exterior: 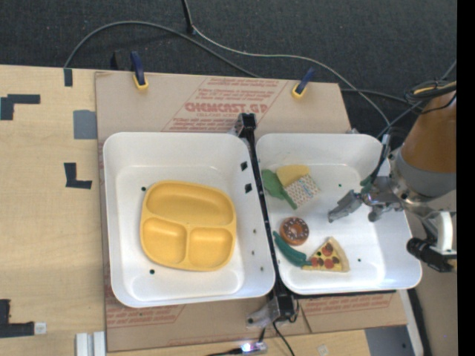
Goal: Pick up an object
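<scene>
Pizza slice (pixel 327 256), a small flat toy wedge with red dots, lies in the right white bin (pixel 393 273) near its front wall. It looks light, stiff and thin, so you would pinch it across its edges. Just left of it lie a brown toy doughnut (pixel 295 231) and a green pod-shaped toy (pixel 289 251); farther back, a yellow wedge (pixel 292 173) and a patterned block (pixel 303 190). Your gripper (pixel 347 206) hovers above bare bin floor, fingers spread and holding nothing. A yellow divided plate (pixel 188 225) sits in the left white bin (pixel 119 199).

two white bins (pixel 119 199), one yellow tray (pixel 188 225), one donut (pixel 295 231), one pizza slice (pixel 327 256)
</scene>
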Tool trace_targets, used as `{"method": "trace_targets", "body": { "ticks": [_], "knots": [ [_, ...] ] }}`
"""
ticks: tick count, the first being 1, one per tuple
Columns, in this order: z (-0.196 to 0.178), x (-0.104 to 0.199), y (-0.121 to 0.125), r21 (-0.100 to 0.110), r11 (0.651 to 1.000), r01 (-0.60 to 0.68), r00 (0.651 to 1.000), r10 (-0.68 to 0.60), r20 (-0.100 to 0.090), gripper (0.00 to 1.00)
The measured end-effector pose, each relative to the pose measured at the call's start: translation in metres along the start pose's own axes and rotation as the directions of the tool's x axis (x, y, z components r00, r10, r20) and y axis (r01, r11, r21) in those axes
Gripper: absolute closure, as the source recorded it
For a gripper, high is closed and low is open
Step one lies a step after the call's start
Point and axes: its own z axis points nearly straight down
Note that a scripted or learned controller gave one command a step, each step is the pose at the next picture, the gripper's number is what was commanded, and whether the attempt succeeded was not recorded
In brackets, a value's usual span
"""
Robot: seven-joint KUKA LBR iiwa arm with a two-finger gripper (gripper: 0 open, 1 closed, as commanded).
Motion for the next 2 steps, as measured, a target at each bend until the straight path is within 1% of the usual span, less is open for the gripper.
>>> {"method": "trace_targets", "body": {
  "ticks": [1,2],
  "knots": [
    [-0.007,0.0,0.003,-0.013,1.0,0.004,1.0,-0.004,0.003,0.0],
    [0.056,-0.003,-0.003,-0.007,1.0,0.003,1.0,-0.003,0.001,0.0]
  ]
}}
